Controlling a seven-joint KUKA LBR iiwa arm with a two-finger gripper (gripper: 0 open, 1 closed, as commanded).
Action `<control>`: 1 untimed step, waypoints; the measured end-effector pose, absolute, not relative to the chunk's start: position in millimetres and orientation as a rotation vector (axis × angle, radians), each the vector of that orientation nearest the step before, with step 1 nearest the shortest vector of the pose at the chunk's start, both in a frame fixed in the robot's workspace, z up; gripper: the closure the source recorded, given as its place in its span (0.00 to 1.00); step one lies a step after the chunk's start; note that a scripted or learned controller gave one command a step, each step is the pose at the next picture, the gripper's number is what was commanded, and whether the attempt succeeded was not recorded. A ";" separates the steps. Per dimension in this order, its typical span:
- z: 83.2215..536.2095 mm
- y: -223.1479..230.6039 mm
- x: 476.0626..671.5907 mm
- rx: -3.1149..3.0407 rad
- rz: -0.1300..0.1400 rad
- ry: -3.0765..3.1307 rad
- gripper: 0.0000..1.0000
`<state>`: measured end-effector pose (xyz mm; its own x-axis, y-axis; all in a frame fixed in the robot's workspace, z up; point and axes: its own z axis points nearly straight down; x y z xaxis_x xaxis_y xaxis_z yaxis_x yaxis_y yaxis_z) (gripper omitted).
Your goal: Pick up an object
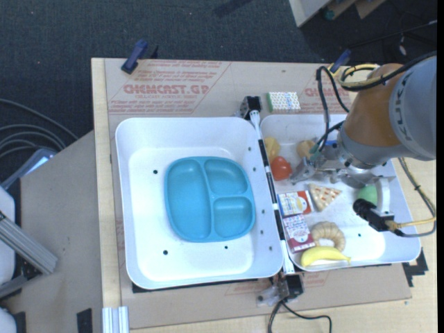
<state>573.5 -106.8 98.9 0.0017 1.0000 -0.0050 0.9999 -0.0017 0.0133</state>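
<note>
A grey KUKA arm (416, 109) with a broad orange band (371, 113) above its wrist, seen over the right-hand white bin (409, 248). Yellow and black cables (347, 75) loop beside the orange band, on its far side from the bin. Below the band sits a silvery metal wrist section (354, 165), and a black fitting (371, 214) juts out just under it.

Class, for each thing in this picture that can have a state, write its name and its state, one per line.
Blue plastic divided plate: lying flat in the left white bin, nothing on it.
Yellow toy banana: lying in the right white bin.
Red toy tomato: resting near the divider.
Two-finger gripper: lowered into the right bin.
</note>
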 end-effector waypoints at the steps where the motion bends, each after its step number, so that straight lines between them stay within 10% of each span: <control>1: 83.8 -114.1 663.0 2.235 -0.021 2.227 0.00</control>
<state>663.0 -114.1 83.8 0.0033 1.0000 0.0002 0.9998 -0.0033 -0.0191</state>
